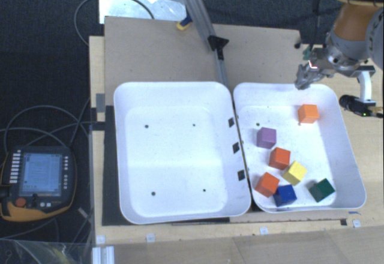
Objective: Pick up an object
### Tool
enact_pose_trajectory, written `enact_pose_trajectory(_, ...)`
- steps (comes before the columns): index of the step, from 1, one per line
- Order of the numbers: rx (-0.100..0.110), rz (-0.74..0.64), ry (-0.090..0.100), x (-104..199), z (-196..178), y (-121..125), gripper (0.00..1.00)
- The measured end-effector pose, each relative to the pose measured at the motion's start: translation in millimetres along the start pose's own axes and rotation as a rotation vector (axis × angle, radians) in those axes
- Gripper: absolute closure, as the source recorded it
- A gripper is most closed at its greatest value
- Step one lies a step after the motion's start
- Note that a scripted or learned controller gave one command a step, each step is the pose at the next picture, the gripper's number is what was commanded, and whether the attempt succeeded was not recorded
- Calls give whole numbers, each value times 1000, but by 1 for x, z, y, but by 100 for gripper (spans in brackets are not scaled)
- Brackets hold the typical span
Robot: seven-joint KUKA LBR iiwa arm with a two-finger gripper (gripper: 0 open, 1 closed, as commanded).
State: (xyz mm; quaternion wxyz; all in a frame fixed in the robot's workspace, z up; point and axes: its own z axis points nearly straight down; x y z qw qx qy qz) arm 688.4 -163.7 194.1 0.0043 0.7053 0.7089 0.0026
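While the arm [354,11] is reaching in from the right, the gripper [303,78] is seen over the far rim of the right bin [348,137], near that bin's far right corner. Whether it is spread or pressed together cannot be told at this size; nothing is seen between its tips. Seven blocks are scattered in the right bin. An orange block [308,113] is placed nearest the gripper, just inside the far edge. A purple block [266,137] is set toward the bin's left wall. A red-orange block [279,158] and a yellow block [294,172] are touching near the middle. Another orange block [267,183] and a blue block [285,195] are grouped at the near rim, and a green block [322,189] is apart toward the near right corner. The left bin [174,149] is beside it on the bench [156,47].
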Motion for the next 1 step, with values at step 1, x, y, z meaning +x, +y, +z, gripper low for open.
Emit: enact_pose_trajectory(1, 1, 0, 0, 0, -40, 2, 100)
